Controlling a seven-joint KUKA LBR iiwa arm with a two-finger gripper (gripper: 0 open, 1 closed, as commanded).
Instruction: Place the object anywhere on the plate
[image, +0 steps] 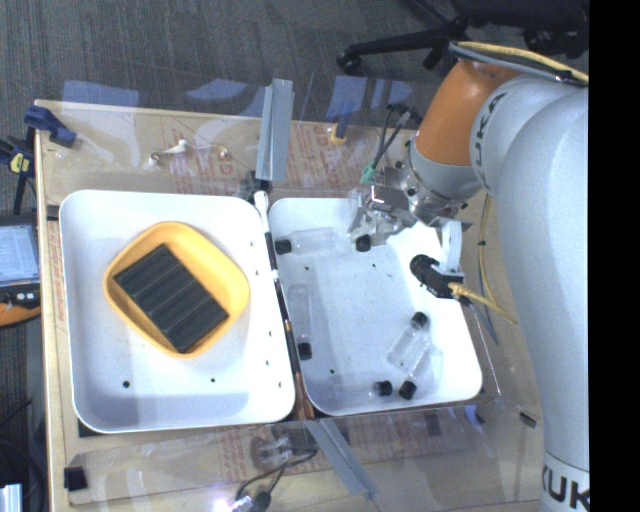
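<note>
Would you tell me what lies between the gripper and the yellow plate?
In the camera view, the two bins' adjoining rims lie between the gripper and the yellow plate, plus white bin floor.

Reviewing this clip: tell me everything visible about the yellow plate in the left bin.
The yellow plate is a rounded-square dish with a raised rim, seemingly plastic, turned diagonally in the left bin, left of centre on its floor. A dark ribbed rectangular slab lies on it, covering most of its well and reaching its lower rim. Nothing else touches it; the end effector is over the right bin.
</note>
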